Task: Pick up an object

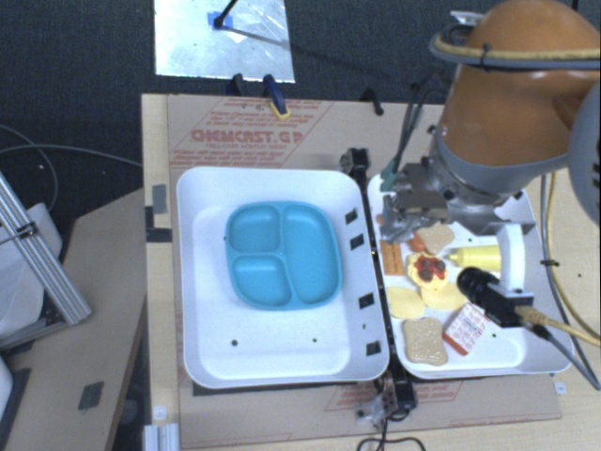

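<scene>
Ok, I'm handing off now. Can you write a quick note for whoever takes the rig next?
Gripper: low over the upper left of the right bin, nothing visibly held.
Objects: orange stick, yellow bottle, bread slice and red and white packet all lie in the right bin. The left bin holds a blue divided plate.
Done: approach.
Left: grasp and lift one object.

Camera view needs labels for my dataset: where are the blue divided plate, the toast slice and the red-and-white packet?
blue divided plate (315, 252), camera view, bare floor of its large compartment.
toast slice (424, 341), camera view, middle of its top face.
red-and-white packet (466, 329), camera view, its centre.
</scene>
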You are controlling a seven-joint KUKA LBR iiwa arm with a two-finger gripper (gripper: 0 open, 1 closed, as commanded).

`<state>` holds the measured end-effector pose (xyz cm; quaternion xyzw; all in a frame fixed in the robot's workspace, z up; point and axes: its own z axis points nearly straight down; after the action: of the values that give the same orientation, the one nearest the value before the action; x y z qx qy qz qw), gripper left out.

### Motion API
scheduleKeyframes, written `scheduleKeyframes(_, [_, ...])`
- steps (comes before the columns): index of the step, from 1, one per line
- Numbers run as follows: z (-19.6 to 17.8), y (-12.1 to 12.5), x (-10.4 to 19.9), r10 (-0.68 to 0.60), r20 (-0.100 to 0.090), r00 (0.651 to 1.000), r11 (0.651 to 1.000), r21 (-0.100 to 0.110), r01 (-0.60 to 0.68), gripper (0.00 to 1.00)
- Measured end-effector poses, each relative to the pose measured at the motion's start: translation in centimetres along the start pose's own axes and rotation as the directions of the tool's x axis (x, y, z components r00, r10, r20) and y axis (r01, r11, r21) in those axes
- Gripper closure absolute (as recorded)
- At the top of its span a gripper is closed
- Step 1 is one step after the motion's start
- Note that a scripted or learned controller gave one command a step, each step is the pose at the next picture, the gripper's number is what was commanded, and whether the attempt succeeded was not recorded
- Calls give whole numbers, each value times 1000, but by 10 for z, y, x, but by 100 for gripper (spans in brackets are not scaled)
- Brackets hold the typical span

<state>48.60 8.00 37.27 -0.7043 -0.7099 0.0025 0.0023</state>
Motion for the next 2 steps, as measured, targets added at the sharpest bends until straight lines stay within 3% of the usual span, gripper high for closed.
scheduleKeyframes(1, [-5,1,-2,3,-1,1000,1000,-9,-3,0])
scheduleKeyframes(2, [-16,1,-2,-3,-1,1000,1000,-12,3,100])
